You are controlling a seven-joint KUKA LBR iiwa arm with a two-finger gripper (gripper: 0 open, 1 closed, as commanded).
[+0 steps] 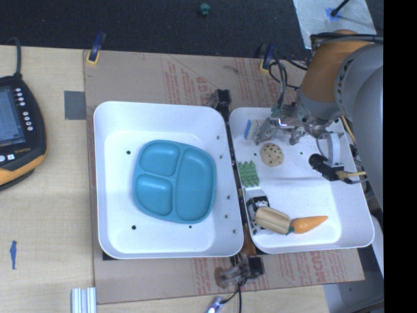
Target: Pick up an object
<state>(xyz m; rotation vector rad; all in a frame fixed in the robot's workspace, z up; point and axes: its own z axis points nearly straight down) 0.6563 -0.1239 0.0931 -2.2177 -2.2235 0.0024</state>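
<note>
My gripper (273,131) hovers low over the far left part of the right bin (355,230), coming in from the right under the grey and orange arm. Just in front of it lies a round tan cookie with dark dots (272,154). A small blue piece (247,130) stands against the bin's left wall, close to the gripper's left side. Further forward are a green ridged piece (248,173), a tan wooden cylinder (272,220) and an orange carrot (309,223). I see nothing held in the gripper.
The left bin (111,240) holds a blue divided plate (174,181). A small black and white item (256,203) lies by the wooden cylinder. A handheld control pendant (16,132) rests on the bench at far left.
</note>
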